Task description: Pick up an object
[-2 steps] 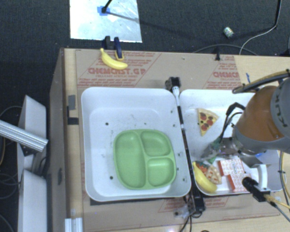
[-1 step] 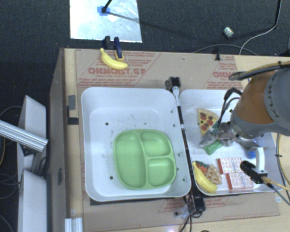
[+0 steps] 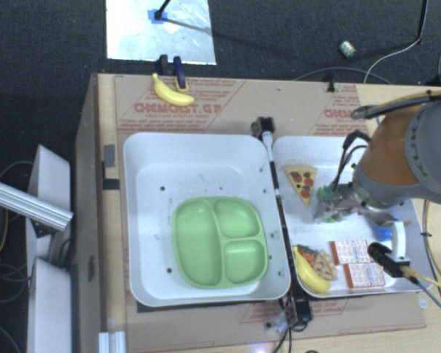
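Nearest you, the toy banana [image 3: 314,271] lies in the right bin [image 3: 331,147] at its front rim; it looks light, stiff and smooth, so take it across the middle. Beyond, the end effector [image 3: 329,206] hangs low; its opening you cannot tell.

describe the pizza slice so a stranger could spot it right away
Start at the right white bin, where the arm reaches in. The pizza slice lies flat near its upper left corner, beside the divider. It is the one tan triangle with red dots, unlike the yellow banana below.
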Tool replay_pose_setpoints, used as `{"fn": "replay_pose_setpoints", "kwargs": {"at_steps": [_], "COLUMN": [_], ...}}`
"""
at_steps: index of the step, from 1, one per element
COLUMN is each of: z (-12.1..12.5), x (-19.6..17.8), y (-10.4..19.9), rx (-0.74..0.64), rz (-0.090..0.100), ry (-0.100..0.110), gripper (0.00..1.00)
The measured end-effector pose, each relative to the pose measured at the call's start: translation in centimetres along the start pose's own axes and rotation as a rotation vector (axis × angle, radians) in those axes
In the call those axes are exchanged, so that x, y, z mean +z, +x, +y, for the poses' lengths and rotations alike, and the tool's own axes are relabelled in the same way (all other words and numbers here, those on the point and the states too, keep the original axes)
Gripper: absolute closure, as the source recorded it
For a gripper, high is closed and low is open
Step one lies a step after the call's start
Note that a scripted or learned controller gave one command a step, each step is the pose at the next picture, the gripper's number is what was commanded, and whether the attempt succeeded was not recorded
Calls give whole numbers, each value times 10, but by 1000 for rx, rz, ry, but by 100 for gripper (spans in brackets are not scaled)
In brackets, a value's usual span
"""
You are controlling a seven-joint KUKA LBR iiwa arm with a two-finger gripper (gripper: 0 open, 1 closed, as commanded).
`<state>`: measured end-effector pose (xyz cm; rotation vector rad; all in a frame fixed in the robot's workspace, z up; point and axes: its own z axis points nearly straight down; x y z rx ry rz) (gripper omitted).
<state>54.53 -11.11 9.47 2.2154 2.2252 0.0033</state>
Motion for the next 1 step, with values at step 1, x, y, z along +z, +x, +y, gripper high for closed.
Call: {"fn": "replay_pose_setpoints", "kwargs": {"at_steps": [1], "z": [-1], "x": [-157], "y": [65], "rx": [0], "rz": [0], "ry": [-3], "gripper": [100]}}
